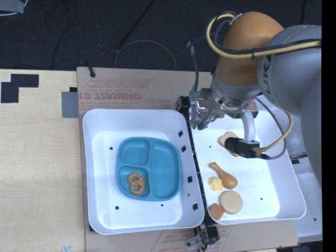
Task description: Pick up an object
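**Arm poised over the right bin, nothing lifted yet**

Nearest the camera, along the front of the right bin (286, 203), lies a small cluster of toy food: an orange wedge (216, 211) at the front edge, touching a round tan biscuit (231, 201) just beside it. Just behind these sit a pale yellow lump (215, 184) and a drumstick (224, 175), the two touching or nearly so. Any of them could serve as the object to pick, and all rest on the bin floor.

In the left bin (100, 140), a blue divided plate (157, 167) holds a pretzel (136, 183) in its front-left compartment.

Farther back in the right bin, a pale piece (228, 139) lies partly hidden under a black part of the arm's tooling. The gripper (202, 114) hangs at the back-left corner of this bin, close to the wall between the two bins. Its state cannot be told from this view, and nothing is visibly held.

Judging from this, the task is at the approach step: no object has been grasped. The next move calls for choosing one piece, bringing the gripper over it and descending squarely. The drumstick and the biscuit look like the easier targets, though their close neighbours may get nudged.

Beyond the bins, cardboard (131, 91) covers the worktop (37, 156).
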Controlling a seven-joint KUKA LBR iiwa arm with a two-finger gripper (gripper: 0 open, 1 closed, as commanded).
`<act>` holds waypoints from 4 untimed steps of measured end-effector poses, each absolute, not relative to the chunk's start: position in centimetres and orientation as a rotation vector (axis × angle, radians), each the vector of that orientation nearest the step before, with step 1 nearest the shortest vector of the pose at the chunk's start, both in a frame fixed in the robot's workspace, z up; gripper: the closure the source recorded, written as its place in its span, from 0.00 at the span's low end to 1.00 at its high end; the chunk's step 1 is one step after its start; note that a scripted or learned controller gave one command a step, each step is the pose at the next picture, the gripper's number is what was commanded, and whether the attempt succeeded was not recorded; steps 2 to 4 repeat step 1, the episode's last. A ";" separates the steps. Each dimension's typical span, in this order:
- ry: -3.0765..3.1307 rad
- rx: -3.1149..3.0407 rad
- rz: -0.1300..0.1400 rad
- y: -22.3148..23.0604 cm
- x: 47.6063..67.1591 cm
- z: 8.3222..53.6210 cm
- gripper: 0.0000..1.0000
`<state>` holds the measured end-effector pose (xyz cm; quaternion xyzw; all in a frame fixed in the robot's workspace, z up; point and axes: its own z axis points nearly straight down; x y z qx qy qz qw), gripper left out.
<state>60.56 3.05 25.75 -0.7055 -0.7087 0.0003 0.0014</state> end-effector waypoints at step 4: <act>-2.224 -2.216 0.003 8.9 60.6 25.4 1.00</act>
